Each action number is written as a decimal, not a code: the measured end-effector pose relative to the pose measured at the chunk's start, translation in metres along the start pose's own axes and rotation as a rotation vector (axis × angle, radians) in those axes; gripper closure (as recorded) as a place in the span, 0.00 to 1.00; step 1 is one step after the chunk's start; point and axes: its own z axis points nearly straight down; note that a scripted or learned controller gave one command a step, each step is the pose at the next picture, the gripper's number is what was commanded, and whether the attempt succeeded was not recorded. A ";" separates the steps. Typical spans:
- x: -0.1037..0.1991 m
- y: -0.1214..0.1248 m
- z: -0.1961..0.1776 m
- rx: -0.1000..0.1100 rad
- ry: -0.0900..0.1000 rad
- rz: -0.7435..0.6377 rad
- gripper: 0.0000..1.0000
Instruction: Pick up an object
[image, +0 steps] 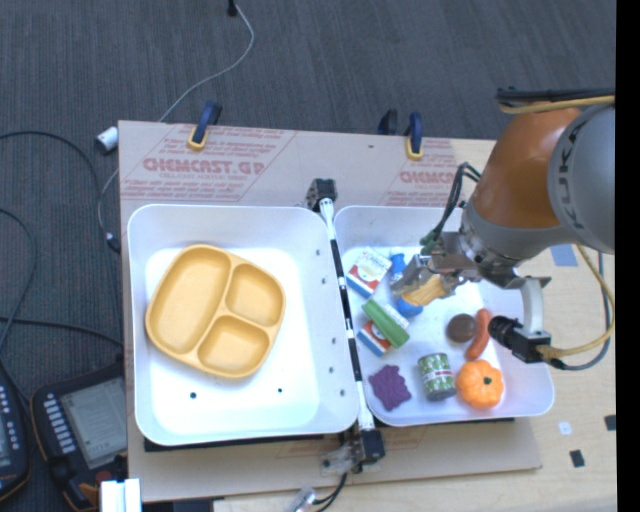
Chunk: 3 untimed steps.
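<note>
My two-finger gripper (425, 285) hovers over the right white bin (530, 400), jaws clamped on a yellow wedge-shaped piece (425, 291), just above the green block (385, 322).

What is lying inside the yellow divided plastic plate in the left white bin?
Nothing visible: all three compartments of the yellow divided plastic plate show bare yellow bottoms. The bin floor beneath it is covered.

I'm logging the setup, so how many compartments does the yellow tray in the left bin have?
3. The tray has one long compartment along its left side, one smaller compartment at upper right, and one at lower right. None look hidden.
</note>
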 end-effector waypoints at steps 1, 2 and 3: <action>0.062 -0.029 0.022 0.002 0.000 0.001 1.00; 0.062 -0.028 0.012 0.000 -0.001 0.001 1.00; 0.063 -0.027 0.003 -0.001 0.000 0.000 1.00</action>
